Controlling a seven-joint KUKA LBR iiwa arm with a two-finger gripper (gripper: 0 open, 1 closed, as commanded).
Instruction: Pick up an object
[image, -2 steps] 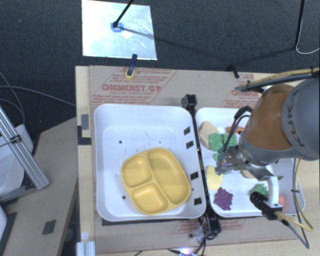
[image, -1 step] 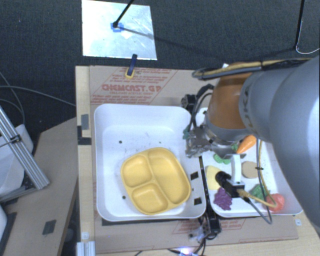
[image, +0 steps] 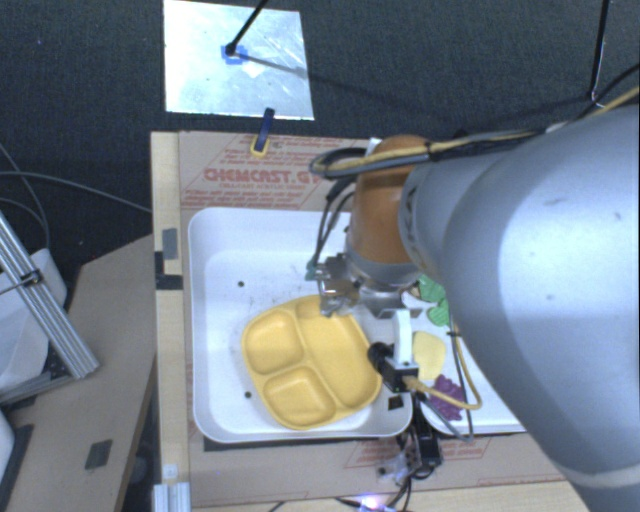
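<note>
Camera view: yellow divided tray (image: 305, 368) lying flat in left white bin (image: 225, 290), toward its near right part. Hand (image: 338, 296) above tray's far edge; finger state cannot be told. Purple and green items (image: 440, 385) in right bin.

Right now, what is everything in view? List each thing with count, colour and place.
divided plate: one, yellow, three compartments, in the left bin's near half.
left bin: one, white, centre of the bench.
right bin: one, white, mostly hidden under the arm.
small items: a few, green, pale yellow and purple, at the right bin's left edge.
cardboard sheet: one, brown with red print, under the bins.
arm: one, grey with orange band, over the bins.
gripper: one, at the plate's far edge.
</note>
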